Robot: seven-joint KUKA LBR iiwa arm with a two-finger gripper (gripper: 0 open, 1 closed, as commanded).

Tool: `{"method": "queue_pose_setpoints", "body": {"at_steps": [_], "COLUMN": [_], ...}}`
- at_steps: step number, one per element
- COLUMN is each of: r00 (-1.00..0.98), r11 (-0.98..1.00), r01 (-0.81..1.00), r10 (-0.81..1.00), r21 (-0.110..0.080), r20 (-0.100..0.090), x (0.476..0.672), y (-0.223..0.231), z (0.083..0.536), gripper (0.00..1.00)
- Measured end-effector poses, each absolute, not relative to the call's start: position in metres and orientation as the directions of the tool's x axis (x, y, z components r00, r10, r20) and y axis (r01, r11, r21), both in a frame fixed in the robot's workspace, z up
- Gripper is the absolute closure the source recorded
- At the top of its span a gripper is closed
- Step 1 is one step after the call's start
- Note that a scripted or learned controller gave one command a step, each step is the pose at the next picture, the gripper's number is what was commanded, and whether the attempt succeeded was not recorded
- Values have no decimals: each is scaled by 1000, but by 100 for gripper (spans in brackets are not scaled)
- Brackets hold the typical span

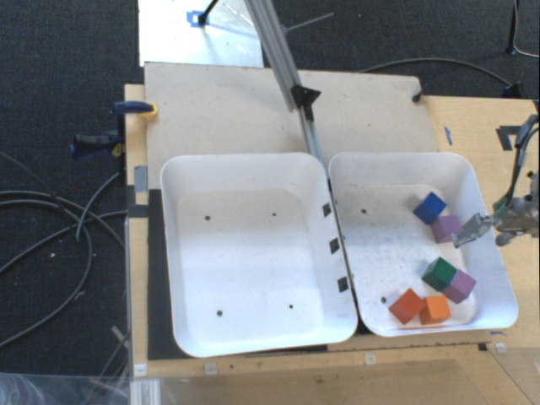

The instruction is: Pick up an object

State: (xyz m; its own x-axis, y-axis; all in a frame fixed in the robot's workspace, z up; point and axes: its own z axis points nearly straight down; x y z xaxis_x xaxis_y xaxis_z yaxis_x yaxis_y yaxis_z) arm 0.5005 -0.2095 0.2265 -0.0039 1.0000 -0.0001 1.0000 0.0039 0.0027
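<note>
Gripper point(469, 230) at right bin point(371, 175) rim, beside pale purple block point(445, 227). Finger state: cannot tell. Nothing lifted; pick not yet done.

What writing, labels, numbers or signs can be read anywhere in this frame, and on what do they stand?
None can be read.
The blocks in the right bin have plain coloured faces.
The black tabs along the divide between the bins are blank.
The blue mark on the pale sheet at the top is too small and blurred to tell if it is writing.
</note>
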Motion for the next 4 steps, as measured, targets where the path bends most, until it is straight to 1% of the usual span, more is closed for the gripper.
{"method": "queue_pose_setpoints", "body": {"at_steps": [1, 2, 3, 4], "r00": [-8, -12, -6, -2], "r11": [8, 12, 6, 2], "r01": [1000, 1000, 1000, 1000], "r10": [1000, 1000, 1000, 1000], "r21": [7, 10, 3, -7], "r20": [-1, -1, -2, 3], "x": [502, 560, 556, 512], "y": [-209, -175, -179, -158], "z": [238, 273, 271, 163], "gripper": [100, 100, 0, 0]}}
